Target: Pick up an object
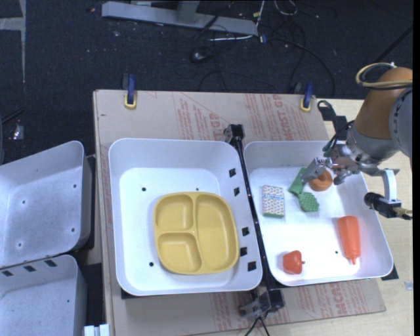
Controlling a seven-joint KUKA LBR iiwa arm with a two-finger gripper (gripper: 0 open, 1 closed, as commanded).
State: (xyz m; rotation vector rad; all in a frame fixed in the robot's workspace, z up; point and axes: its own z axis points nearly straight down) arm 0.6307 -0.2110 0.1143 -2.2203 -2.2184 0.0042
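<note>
Crowding right bin's (377,226) far edge: pincer (326,170)

Centre of the frame: brown board (170,111) with red print, bearing 2 shallow white bins touching side by side. At its upper edge, 2 blue-and-yellow clamps, 1 left (130,92) and 1 right (306,97). Inside the left bin (125,216), a yellow plate (195,233) with 3 compartments, lying flat. Inside the right bin (315,230), a patterned sponge (273,201) near the left wall, a red piece (293,262) near the lower edge, an orange carrot (350,239) toward the right wall, all well apart. At the far left, 2 spare white bins, upper (39,197) and lower (33,295). Along the top, dark floor with loose cables (262,46) and a grey bar (177,16).
</note>
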